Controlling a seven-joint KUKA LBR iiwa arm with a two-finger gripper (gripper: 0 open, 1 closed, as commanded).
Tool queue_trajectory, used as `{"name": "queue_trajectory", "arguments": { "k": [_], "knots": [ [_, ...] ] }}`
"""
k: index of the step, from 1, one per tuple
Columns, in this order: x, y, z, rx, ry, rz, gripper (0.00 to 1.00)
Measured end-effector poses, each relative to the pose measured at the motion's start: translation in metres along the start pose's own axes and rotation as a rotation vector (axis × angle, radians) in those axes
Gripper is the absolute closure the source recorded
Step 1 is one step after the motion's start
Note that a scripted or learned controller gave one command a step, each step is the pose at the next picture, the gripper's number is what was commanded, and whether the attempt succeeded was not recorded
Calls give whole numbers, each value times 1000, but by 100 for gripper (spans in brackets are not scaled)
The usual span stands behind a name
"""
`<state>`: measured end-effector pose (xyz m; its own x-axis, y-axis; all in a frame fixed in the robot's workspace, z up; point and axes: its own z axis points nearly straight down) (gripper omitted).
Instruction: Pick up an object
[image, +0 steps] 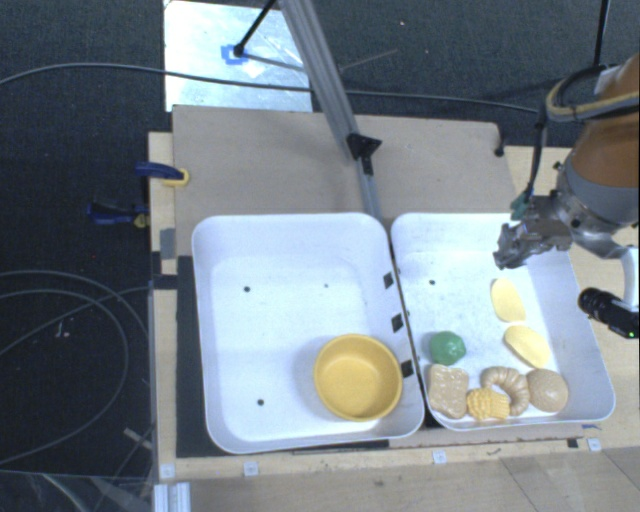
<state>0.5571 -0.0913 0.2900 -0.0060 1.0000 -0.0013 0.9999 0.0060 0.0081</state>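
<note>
In the right bin (440, 250) lie several toy foods: a green ball (447, 347), a pale yellow slice (507, 299), a second yellow slice (527, 345), a tan cracker-like piece (449, 389), a corn cob (488, 404), a pretzel-like ring (506, 380) and a beige bun (547, 390). A yellow bowl (358, 376) sits in the left bin (260, 290). My gripper (512, 250) hangs over the right bin's upper right part, above the pale yellow slice, with nothing seen in it.
A grey pole (330, 80) slants from the top down to the divide between the bins. Blue and yellow clamps (150, 190) sit at the bench's left edge. Cables lie on the dark floor at left.
</note>
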Motion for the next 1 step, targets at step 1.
{"name": "queue_trajectory", "arguments": {
  "k": [1],
  "knots": [
    [52,-14,20,7,3,-4,100]
  ]
}}
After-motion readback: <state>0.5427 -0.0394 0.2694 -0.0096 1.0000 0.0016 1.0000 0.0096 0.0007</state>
